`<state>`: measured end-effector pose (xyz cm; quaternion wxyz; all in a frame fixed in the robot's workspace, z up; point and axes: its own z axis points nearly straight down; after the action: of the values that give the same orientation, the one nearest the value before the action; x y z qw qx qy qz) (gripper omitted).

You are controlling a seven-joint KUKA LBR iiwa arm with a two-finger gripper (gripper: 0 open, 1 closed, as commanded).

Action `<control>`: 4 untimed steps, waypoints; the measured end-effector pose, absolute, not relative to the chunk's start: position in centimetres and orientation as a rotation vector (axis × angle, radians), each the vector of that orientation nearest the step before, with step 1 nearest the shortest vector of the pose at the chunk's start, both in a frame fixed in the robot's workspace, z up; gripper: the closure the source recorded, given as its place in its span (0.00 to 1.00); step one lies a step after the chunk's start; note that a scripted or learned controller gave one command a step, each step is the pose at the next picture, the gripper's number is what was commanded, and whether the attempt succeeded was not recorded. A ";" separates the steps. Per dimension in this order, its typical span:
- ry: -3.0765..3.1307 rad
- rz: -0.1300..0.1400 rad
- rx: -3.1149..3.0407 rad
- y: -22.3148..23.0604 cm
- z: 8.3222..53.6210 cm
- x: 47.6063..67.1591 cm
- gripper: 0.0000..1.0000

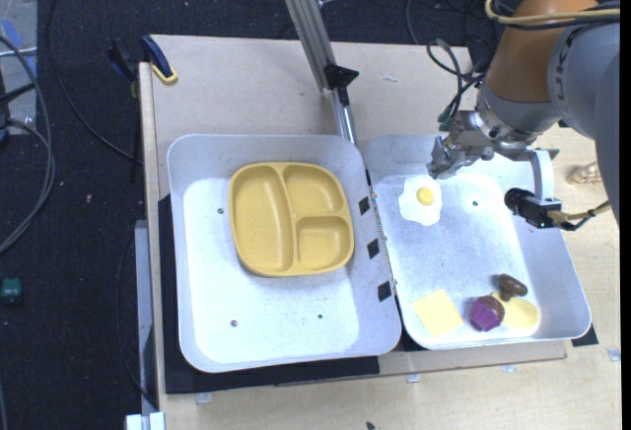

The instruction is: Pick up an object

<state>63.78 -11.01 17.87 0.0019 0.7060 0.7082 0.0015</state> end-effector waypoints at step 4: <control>2.230 0.003 2.212 2.9 22.7 62.2 1.00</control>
<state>62.21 2.87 22.70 0.0001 0.7043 0.7099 0.0011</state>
